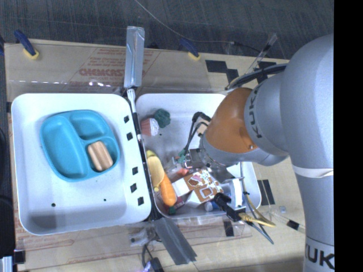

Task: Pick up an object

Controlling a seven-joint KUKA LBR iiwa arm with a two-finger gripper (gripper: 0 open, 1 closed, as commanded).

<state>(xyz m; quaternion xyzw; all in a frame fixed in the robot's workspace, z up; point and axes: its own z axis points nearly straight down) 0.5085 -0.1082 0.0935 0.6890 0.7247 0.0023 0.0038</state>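
You see white bins [34, 208], a light blue tray [68, 140] with a tan roll [100, 155], a yellow banana [154, 166], an orange carrot [167, 193].

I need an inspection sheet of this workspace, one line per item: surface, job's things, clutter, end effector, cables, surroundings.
Surface: wooden bench bearing the left bin and the right bin, side by side.
Job's things: right bin holds a banana, a carrot, a green item, a pinkish item and a printed packet; a brown roll lies in the blue tray in the left bin.
Clutter: blue clamps on the bench edge.
End effector: down in the right bin, fingers hidden.
Cables: a black cable at the wrist.
Surroundings: dark floor.
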